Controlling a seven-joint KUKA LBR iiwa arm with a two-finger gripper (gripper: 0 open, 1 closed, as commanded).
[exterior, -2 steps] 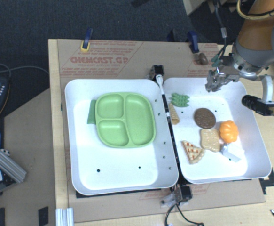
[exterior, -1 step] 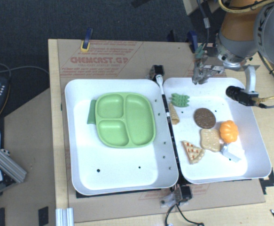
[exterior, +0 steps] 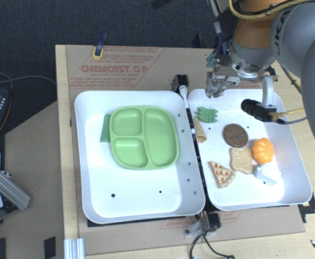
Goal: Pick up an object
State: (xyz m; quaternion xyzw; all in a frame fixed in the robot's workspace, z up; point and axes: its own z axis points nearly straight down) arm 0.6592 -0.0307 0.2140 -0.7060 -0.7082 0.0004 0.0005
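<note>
With the tool poised upper right over the green toy, grip state impossible to tell, we're approaching, and a straight descent looks next.

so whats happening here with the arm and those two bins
A grey robot arm reaches in from the right, its gripper hanging over the back left corner of the right bin, nothing visibly in it. Just below it lies a green toy, with a cone, a brown disc, an orange piece, a toast slice and a pizza slice spread across the bin. The left bin holds a green divided plate.
</note>
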